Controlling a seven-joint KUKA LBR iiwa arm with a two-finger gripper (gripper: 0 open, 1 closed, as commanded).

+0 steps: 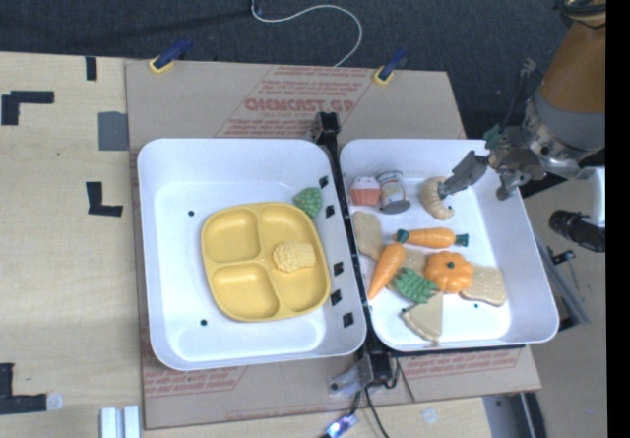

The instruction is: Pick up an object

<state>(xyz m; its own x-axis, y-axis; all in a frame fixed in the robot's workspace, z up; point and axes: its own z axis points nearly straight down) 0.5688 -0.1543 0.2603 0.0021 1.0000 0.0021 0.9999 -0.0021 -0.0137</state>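
White plastic forms both shallow bins, which are set side by side on a cardboard sheet [295, 106] on the bench. In the left bin [167, 229] a yellow divided plate [241, 264] is laid, and a piece of toy corn [293, 255] is seen in its right-hand compartment. A green leafy toy [310, 201] is placed just beyond the plate's upper right corner, near the wall between the bins.

The right bin [522, 269] is crowded with toy food. At its upper left a small pink cupcake [364, 192] and a small tin can [393, 191] are found side by side. Below them a long carrot [385, 270] is tilted, with a second carrot [431, 238] lying across above it. A green vegetable [414, 284] is tucked beside an orange pumpkin [448, 271], and a slice of bread [485, 285] is seen to the pumpkin's right. A pale wedge [424, 320] is placed near the front wall. A beige peanut-shaped toy [434, 199] is seen in the upper middle.

Over the bin's upper right part the gripper [482, 174] is held, reached in from the right. Its fingers [459, 175] are spread, one tip close to the peanut-shaped toy, and nothing is pinched between them.
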